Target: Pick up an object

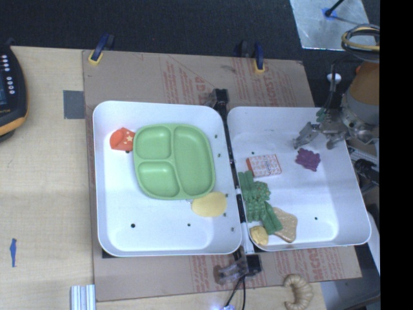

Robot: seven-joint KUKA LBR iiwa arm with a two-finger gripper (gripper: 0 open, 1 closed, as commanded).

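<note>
Cardboard-covered bench (161,76) held two white bins. Gripper (317,136) hovered over right bin (335,205), fingers spread wide, holding nothing; purple toy (308,159) lay just below it. Red-white card (264,166) further left. Green divided plate (174,161) in left bin (116,225).

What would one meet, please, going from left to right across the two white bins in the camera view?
Small red-orange object → green three-compartment plastic plate → red-and-white printed card → small purple object → the gripper over the right bin's far right.
</note>
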